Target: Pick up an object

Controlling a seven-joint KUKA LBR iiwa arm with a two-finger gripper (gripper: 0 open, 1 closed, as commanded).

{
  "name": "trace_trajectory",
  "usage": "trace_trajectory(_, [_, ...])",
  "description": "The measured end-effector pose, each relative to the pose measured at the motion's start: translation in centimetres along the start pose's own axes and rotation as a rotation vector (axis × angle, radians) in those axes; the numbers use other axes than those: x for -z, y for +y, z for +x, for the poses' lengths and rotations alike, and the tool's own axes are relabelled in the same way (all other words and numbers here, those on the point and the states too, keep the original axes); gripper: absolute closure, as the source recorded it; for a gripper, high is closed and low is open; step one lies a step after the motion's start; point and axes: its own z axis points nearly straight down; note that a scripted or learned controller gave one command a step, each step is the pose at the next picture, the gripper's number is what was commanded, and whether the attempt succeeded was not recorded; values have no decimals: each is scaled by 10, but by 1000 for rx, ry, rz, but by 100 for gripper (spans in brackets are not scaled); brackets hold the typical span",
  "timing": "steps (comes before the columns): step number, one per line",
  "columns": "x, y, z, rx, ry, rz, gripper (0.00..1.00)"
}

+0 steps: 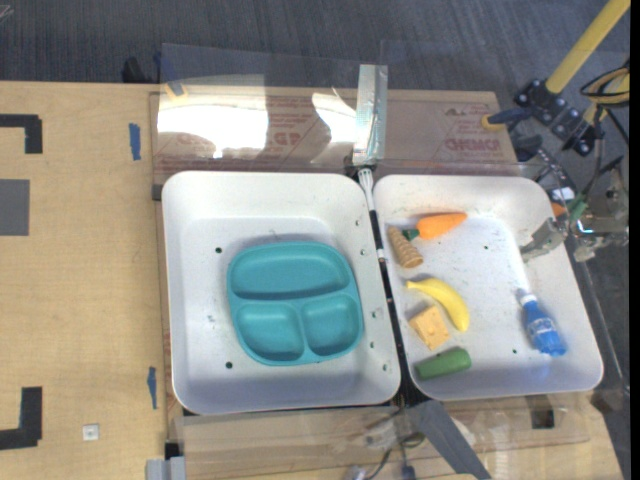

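Note:
The right bin (500,373) holds several small objects. An orange carrot (441,224) lies at the back, with a brown ridged cylinder (405,248) just left of it. A yellow banana (444,299) lies in the middle. Below it are a tan block (431,327) and a green cucumber (443,363). A blue bottle (541,323) lies near the right wall. My gripper (556,230) hangs at the bin's right rim, above and behind the bottle, touching none of the objects.
The left bin (190,218) holds a teal divided plate (294,300). A clear panel and a metal post (370,113) stand behind the bins. A yellow pole (595,28) and black cabling sit at the back right.

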Motion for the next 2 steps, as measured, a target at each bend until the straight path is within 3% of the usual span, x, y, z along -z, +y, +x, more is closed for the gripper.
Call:
trace_trajectory(1, [-117, 43, 79, -99, 2, 3, 0])
trace_trajectory(2, [-123, -24, 115, -59, 1, -4, 0])
